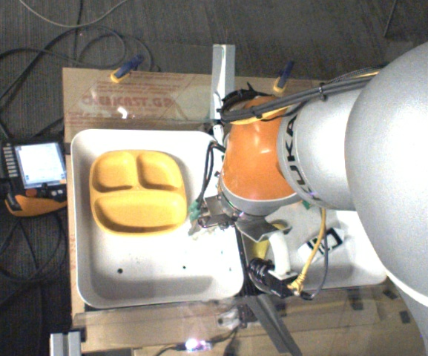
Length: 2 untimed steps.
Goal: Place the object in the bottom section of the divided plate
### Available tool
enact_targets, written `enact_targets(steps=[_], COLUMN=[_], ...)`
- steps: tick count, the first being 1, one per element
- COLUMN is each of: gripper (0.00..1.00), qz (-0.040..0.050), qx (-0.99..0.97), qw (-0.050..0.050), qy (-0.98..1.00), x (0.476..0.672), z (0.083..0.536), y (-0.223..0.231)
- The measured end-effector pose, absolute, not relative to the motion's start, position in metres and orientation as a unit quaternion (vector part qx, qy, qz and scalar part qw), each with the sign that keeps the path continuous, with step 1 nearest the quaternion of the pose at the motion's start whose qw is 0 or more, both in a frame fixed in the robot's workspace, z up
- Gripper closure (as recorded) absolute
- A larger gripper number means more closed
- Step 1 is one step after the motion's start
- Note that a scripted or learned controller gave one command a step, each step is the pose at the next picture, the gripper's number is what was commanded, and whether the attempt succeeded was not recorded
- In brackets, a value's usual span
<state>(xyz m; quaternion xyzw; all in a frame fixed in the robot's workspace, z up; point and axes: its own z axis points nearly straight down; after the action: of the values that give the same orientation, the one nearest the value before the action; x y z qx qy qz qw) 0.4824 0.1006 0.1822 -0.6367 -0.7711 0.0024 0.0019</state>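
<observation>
Yellow plate [139,191] lies in the left bin [95,273] — the pincer [208,217] hangs just right of it, grip impossible to tell.

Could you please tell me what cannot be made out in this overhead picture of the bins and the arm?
- Hand: the orange wrist covers most of it in the camera view; whether it carries anything is unclear.
- Small green thing beside the divided plate: too small to identify.
- Right bin: largely hidden under the arm.
- Arm: cut off by the right edge.
</observation>
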Motion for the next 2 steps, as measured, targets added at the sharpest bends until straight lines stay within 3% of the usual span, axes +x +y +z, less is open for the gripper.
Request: enact_targets(steps=[1, 2], gripper=[1.0, 1.0], qz=[-0.0033, 0.0017], qx=[-0.585, -0.481], qw=[-0.002, 0.001], qy=[-0.811, -0.877], x=[0.487, 0.551], z=[0.09, 0.2], y=[0.135, 0.133])
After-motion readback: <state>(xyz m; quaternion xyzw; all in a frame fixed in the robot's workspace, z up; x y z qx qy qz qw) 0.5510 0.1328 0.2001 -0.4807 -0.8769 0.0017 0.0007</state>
